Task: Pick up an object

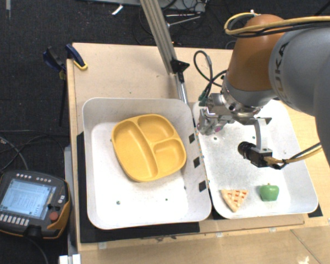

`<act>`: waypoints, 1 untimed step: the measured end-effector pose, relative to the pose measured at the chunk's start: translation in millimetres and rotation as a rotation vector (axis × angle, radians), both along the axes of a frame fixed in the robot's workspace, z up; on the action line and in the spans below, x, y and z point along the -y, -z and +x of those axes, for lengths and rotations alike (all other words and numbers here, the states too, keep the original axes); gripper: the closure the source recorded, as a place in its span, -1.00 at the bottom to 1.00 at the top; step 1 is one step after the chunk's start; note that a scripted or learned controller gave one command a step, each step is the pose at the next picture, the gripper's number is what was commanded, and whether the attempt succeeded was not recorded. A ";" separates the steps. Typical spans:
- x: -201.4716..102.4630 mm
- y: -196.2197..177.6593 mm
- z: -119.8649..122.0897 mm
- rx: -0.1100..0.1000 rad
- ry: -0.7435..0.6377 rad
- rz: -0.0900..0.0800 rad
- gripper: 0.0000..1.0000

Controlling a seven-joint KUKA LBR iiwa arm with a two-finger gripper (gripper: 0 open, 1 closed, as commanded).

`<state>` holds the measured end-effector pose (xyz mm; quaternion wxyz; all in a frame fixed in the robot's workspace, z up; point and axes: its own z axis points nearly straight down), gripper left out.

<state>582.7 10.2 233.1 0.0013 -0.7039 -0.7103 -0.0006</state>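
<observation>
Camera view: pizza slice [234, 198], green pepper [269, 192] well below gripper [210, 126].

Non-task stuff: tan desk [126, 65] carries two white bins side by side, left bin [99, 202] and right bin [297, 164], touching along the middle. Teach pendant [27, 202] sits off the desk at 8 o'clock on the dark floor [22, 92], screen lit, cable running from it. Blue-and-yellow clamp [71, 56] at the desk's 10 o'clock corner. Slanted aluminium pole [159, 32] comes in from 12 o'clock, ending near the bin seam. Cable tangle [181, 10] on the floor at 12 o'clock.
</observation>
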 end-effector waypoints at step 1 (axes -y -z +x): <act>-45.9 -9.2 -14.7 0.000 0.001 -0.001 1.00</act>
